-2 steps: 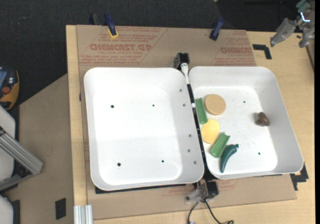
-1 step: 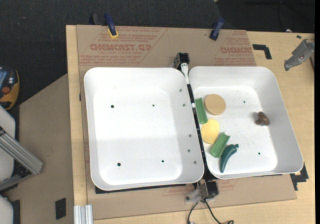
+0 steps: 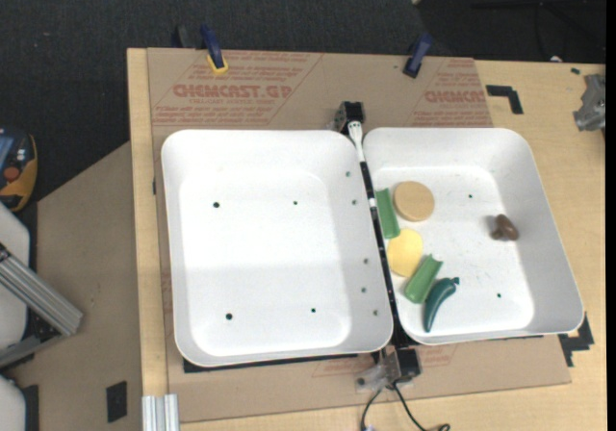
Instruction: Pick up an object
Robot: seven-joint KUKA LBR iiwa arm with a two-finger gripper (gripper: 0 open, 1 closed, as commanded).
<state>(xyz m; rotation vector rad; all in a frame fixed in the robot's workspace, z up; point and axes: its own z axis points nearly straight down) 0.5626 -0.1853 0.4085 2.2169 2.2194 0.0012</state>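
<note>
Tool, seemingly the grey piece (image 3: 589,104) at the surface's right edge: whether clenched or released could not be told. Brown lump (image 3: 502,227) lay alone in the right bin (image 3: 539,179), well apart from the tan disc (image 3: 414,200) and dark green pepper (image 3: 438,302). Judged light, firm and likely to roll; best pinched across its middle.

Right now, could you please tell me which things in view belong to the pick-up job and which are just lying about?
For the job, all in the right bin:
tan disc
yellow piece
green bar
light green piece
dark green pepper
brown lump

Lying about:
left bin
two blue clamps
cardboard sheet
</note>
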